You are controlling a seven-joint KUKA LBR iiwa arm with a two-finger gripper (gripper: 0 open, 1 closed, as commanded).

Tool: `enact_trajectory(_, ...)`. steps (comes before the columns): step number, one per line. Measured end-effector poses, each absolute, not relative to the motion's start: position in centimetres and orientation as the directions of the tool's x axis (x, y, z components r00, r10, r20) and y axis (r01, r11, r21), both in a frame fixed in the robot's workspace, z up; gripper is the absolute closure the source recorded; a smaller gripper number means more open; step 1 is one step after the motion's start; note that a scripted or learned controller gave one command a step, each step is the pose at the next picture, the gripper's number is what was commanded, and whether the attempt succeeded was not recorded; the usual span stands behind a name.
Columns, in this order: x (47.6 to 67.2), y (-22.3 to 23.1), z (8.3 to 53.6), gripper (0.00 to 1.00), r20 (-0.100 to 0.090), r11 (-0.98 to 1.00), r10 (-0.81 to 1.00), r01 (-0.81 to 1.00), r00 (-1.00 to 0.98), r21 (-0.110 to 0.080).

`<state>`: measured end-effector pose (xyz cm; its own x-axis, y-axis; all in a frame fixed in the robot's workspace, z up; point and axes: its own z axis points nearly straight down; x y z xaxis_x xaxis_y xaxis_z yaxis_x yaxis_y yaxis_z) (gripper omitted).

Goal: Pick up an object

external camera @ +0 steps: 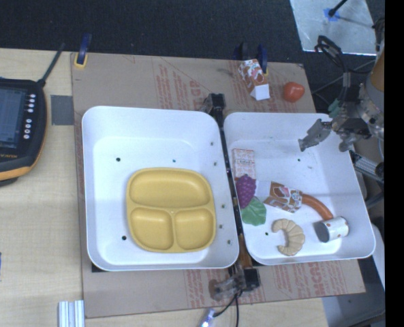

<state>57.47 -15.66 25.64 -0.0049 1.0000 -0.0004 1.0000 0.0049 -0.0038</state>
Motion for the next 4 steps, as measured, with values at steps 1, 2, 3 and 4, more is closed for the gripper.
enact_trajectory(1, 54.0, -21.3, 15.0, 0.0, -0.001, 0.004, 1.0, 1.0, -0.004, -0.006)
enact_trajectory(2, 47.6, -21.2, 9.1, 0.0, -0.001, 0.005, 1.0, 1.0, -0.005, -0.003)
enact_trajectory(3, 52.7, -19.2, 9.2, 0.0, 0.0, 0.007, 1.0, 1.0, -0.007, -0.003)
enact_trajectory(4, 52.7, -19.3, 10.2, 1.0, -0.002, 0.011, 1.0, 1.0, -0.011, -0.005)
